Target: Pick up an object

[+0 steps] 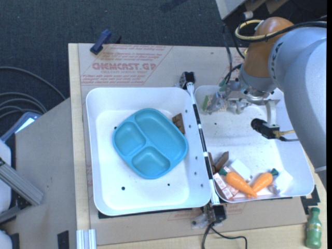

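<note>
Two white bins side by side on the bench. Left bin [98, 154] holds a blue divided plate [149, 142] with three compartments, lying flat near the middle; a small brown object [178, 122] sits just beside the plate's upper right edge, against the bin wall. Right bin [295, 154] has a cluster at its near end: two orange carrots [239, 182] lying angled toward each other, on top of a white packet [239, 169], with a dark brown piece [222, 161] just beside them by the divider. Far end of right bin: the gripper [227, 104] is down low, a small greenish thing [208, 105] close by its left tip, contact unclear. Can't tell the gripper's state. Arm [295, 61] comes in from the right. Green bottle [313, 229] stands outside the bins at the bench's near right corner
</note>
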`<state>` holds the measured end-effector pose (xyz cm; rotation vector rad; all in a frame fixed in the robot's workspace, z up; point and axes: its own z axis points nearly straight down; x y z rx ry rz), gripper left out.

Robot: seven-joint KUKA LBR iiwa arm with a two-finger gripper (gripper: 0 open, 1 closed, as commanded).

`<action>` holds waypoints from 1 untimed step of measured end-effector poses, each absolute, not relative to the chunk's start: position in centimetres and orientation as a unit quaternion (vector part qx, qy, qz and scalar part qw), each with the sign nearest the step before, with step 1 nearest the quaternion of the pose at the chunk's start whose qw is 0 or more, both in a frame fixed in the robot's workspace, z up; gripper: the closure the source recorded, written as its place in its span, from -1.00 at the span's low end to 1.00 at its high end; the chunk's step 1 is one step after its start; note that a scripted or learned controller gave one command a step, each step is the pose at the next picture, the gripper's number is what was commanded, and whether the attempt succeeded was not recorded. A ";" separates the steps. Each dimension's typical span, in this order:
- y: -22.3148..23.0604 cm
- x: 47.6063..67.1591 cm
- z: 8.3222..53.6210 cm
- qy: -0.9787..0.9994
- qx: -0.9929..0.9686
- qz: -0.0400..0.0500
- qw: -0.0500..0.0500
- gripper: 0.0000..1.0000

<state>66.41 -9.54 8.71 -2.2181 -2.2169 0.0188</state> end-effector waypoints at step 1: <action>-9.6 66.4 8.5 -0.707 -0.707 0.006 0.004 -1.00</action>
